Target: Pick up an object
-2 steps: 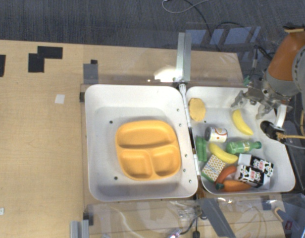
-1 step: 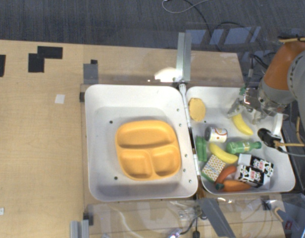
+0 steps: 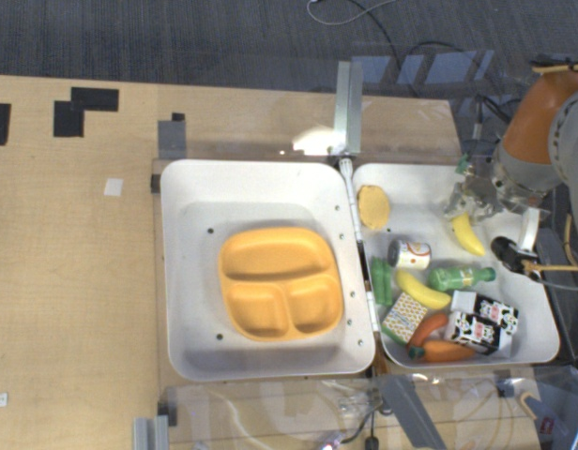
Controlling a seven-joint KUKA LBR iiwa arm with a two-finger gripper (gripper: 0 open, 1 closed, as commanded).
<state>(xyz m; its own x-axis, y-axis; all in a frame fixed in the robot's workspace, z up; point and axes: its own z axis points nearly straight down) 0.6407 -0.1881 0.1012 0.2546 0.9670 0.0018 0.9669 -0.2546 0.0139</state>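
Note:
My gripper (image 3: 473, 201) hangs over the far right corner of the right bin (image 3: 549, 343), below the arm's orange band. A small yellow banana (image 3: 468, 235) lies just in front of the gripper, close under it, and whether they touch is unclear. More things lie in this bin: a round yellow-orange disc (image 3: 373, 206), a small can (image 3: 410, 253), a second banana (image 3: 422, 290), a green bottle (image 3: 463, 277), a checkered packet (image 3: 403, 317), a carrot (image 3: 442, 351) and a black-and-white box (image 3: 486, 321).
The left bin (image 3: 190, 242) holds a yellow divided tray (image 3: 279, 282). A narrow metal rail (image 3: 357, 242) separates the two bins. The right bin's objects crowd its near half, with bare floor around the can and the disc.

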